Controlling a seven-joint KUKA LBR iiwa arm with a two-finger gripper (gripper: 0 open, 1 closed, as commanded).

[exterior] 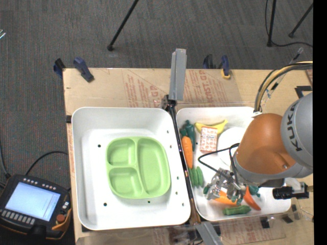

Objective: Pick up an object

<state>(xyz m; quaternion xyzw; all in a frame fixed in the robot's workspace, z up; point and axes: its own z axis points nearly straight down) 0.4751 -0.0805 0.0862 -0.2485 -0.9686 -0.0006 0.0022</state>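
Observation:
My gripper (224, 186) is low in the right bin (214, 111), near its front edge, over a pile of toy food. Right under it lie an orange piece (223, 200), a green pod (236, 210) and a carrot (251, 199). Further left in that bin are a long carrot (187, 151) with a green top, a green vegetable (197, 176), a yellow banana (211, 126) and a small pink box (208, 139). The orange wrist band hides the bin's right part.
A white plate (231, 136) lies partly under the arm. The left bin (82, 137) holds a light green divided tray (138, 167). A grey post (178, 75) rises behind the two bins. A teach pendant (33, 203) sits at the bench's lower left.

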